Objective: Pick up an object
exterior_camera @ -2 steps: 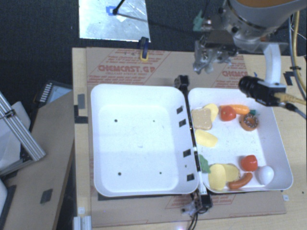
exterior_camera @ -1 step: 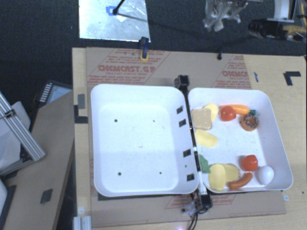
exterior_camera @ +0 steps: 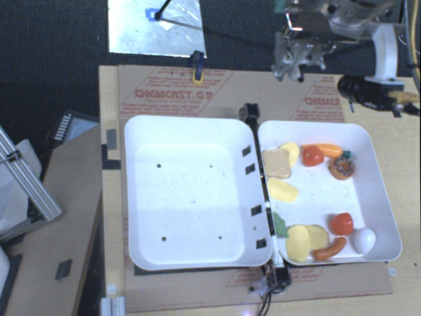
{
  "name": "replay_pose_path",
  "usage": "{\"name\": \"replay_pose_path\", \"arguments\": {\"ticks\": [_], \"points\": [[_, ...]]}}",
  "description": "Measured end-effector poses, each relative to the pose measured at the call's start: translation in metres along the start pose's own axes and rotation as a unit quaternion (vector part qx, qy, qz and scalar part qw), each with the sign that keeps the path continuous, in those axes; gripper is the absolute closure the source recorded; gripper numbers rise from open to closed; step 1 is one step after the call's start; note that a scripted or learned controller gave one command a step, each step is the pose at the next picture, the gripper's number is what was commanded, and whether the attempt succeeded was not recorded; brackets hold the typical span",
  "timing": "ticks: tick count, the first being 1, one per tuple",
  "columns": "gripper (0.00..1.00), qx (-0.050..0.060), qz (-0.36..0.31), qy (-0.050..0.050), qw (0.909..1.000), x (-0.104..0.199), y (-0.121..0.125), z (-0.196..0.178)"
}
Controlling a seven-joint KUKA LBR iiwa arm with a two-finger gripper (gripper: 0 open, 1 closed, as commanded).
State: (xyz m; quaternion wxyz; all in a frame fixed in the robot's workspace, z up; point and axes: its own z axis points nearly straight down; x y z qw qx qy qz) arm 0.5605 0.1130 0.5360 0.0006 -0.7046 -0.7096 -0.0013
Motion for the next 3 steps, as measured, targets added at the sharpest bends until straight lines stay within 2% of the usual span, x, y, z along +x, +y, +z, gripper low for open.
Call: {"name": "replay_pose_path", "arguments": {"ticks": [1,2,3], "points": [[1.0,0.003,-0.001,-0.001,1.0,0.033,-0.077,0.041],[1.0,-0.001,0.005,-0.002,1.0,-0.01,-0.028,0.045],[1.0,-0.002,0.006,-0.003,1.0,-0.066,0.066,0.039]]}}
